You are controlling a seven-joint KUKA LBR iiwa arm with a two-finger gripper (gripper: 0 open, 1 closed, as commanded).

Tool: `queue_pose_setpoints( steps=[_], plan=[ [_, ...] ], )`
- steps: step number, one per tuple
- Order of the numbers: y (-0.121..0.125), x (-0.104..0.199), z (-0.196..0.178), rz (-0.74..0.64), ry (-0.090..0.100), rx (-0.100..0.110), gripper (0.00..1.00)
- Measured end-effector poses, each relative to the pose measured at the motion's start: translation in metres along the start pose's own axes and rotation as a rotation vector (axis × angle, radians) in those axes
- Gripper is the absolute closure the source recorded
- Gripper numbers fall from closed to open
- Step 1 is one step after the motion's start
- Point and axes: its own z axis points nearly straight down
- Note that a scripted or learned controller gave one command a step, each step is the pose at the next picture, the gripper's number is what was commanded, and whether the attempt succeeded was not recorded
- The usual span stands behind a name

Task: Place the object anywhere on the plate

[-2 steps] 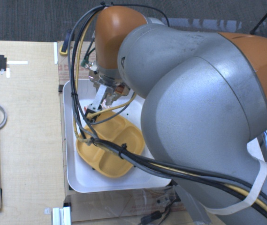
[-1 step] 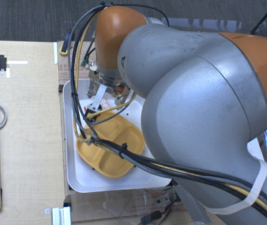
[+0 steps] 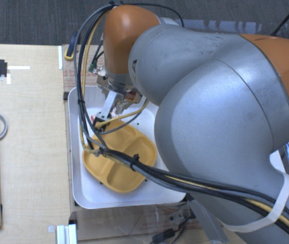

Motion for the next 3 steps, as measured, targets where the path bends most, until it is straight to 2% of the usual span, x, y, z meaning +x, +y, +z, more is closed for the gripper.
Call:
queue_pose_setpoints(
  steps=[1, 2, 3],
  plan=[
    [0.0, -0.002, -0.004, -0.003, -0.009, 0.004, 1.0],
    [0.0, -0.002, -0.004, -0.002, -0.009, 0.004, 0.0],
    [0.008, 0.009, 0.035, 0.547, 0.033, -0.001, 0.0]
  ],
)
